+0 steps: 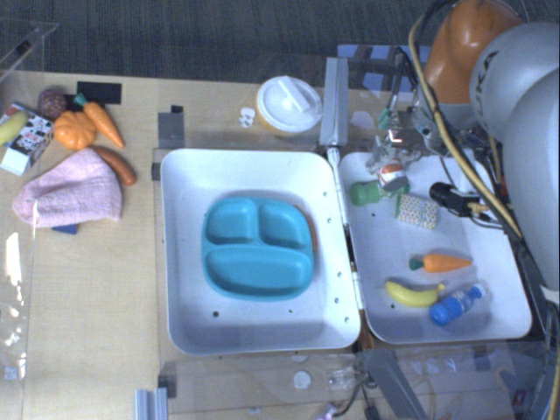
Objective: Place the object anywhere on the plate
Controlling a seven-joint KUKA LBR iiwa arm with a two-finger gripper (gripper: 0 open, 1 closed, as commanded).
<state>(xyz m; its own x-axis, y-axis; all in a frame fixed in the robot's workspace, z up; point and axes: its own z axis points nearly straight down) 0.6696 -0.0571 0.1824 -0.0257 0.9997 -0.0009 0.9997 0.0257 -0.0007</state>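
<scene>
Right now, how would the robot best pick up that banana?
Probably across the middle of the banana, from straight above. It lies flat in the right bin, curved, and thinnest across. The bottle crowds its right end, so fingers fit better mid-length, closing front to back.

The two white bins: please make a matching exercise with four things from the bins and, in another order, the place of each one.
Things:
1. blue divided plastic plate
2. yellow toy banana
3. orange toy carrot
4. blue plastic bottle

Places:
A. right bin, lying just above the banana
B. right bin, near corner, right of the banana
C. middle of the left bin
D. right bin, near side, left of the bottle

Pairs: 1-C, 2-D, 3-A, 4-B
</scene>
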